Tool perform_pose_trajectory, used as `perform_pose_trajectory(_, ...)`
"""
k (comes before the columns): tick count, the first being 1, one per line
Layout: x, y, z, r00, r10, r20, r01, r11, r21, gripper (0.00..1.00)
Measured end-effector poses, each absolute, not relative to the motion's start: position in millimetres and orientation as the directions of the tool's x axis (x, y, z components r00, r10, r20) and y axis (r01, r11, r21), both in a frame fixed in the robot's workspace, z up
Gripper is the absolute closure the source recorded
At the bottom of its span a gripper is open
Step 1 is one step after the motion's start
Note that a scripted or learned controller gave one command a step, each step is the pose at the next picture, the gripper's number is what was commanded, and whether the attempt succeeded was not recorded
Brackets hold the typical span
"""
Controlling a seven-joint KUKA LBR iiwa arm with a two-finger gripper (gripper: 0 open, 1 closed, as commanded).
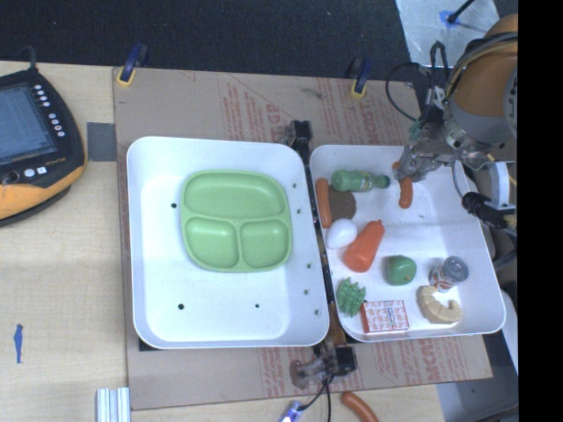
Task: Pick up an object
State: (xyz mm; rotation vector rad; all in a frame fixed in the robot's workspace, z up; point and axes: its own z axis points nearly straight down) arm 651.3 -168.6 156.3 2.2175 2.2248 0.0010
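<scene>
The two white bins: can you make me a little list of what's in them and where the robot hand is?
left bin: green divided plate
right bin: green bottle, orange bottle, white egg, green pepper, red box, small can
gripper: over the right bin's far side
small orange sausage: hanging just under the gripper

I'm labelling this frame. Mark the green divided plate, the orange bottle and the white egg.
green divided plate (236,199): camera view, on its large upper compartment, in the left bin.
orange bottle (363,245): camera view, on the middle of its body, in the right bin.
white egg (341,233): camera view, on its rounded top, beside the bottle.
</scene>
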Motion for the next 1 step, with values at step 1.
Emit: perform_pose_trajectory(1, 649.1, -154.4, 232.7, -0.003, 1.0, 0.001, 1.0, 0.003, -0.001, 1.0)
